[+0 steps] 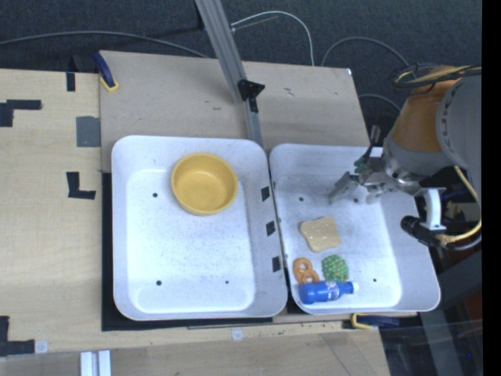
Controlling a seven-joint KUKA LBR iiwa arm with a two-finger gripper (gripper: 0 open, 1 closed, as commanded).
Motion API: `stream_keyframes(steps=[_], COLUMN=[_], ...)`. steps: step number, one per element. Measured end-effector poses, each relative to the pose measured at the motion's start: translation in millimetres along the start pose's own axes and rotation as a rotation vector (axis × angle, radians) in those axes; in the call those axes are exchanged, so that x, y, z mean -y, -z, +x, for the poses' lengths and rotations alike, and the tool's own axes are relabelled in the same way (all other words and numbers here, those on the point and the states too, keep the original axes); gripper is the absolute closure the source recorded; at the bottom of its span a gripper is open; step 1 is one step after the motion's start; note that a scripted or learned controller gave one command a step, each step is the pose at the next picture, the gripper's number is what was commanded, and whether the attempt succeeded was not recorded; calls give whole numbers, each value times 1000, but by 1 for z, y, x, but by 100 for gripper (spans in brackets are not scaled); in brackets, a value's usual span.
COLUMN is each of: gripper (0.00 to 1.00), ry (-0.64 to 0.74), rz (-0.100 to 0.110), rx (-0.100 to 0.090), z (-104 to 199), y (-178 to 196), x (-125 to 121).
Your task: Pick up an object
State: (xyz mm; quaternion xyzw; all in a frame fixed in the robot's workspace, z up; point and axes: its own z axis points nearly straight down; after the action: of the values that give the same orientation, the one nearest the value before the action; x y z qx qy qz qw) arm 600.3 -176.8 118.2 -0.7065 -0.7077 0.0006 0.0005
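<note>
Nearest, along the front wall of the right bin (407, 292):
- Bottle (326, 291): blue with a white cap, lying on its side, cap toward the right.
- Pretzel (305, 270): orange-brown, just above the bottle's left end, touching or nearly touching it.
- Green item (336, 267): round and knobbly, just right of the pretzel, directly above the bottle.

Middle of the right bin:
- Tan slab (320, 233): flat, roughly square, bread-like, just above the pretzel and the green item, apart from both.

Far part of the right bin:
- Gripper (358, 192): over the bin floor beyond the tan slab, well apart from all four items. Two fingers spread open, one reaching left, one pointing down toward the right. Nothing between them.
- Arm (438, 124): grey with an orange band, entering from the right over the bin's far right corner.

Left bin (125, 233):
- Bowl (204, 182): yellow, upright, in the far half, nearer the right wall.

Tabletop (47, 210): light wood, with black tape marks at left. The two bins sit side by side, their inner walls touching.

Farthest:
- Grey pole (223, 41): running at a slant from the top edge down to the join between the bins.
- Cables (274, 18): on the dark floor beyond.
</note>
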Motion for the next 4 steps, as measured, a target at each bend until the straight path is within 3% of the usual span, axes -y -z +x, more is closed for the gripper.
stream_keyframes(steps=[1,4], gripper=[100,100], ry=[1,0], rz=[1,-4], rx=[-1,1], z=[1,8], y=[10,128], x=[0,-9])
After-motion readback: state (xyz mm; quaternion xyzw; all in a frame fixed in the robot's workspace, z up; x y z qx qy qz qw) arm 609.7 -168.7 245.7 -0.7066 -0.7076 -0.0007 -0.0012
